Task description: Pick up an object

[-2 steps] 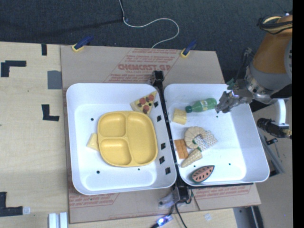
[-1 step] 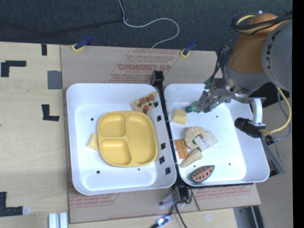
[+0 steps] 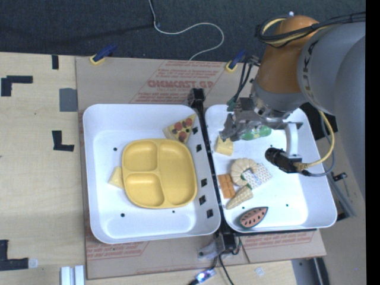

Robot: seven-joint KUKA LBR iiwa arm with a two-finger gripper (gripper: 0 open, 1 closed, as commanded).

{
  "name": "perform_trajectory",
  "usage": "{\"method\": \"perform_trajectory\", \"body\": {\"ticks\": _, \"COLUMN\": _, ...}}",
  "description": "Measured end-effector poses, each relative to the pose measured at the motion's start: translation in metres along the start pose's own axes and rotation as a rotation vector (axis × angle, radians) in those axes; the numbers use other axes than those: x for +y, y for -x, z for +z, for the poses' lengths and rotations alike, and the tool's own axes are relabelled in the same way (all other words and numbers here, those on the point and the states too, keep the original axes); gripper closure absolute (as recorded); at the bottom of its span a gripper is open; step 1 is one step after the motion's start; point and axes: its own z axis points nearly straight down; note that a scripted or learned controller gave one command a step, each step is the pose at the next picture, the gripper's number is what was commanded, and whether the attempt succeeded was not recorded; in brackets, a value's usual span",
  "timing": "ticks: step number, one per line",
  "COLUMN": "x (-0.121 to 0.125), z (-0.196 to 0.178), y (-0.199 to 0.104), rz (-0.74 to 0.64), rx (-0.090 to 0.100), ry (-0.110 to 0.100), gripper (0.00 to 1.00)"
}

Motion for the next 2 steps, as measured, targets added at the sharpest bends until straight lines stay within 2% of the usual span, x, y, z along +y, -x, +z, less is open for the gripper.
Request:
{"method": "perform_trajectory", "body": {"ticks": 1, "x": 0.009, "z": -0.012, "y": -0.05, "rz": 0.001, "rx": 0.0, "ry": 0.002, "gripper": 1.0}}
{"method": "perform_trajectory", "body": {"ticks": 2, "x": 0.011, "z": -0.005, "y": -0.098, "rz": 0.002, "rx": -0.001, "ry": 0.0, "gripper": 1.0}}
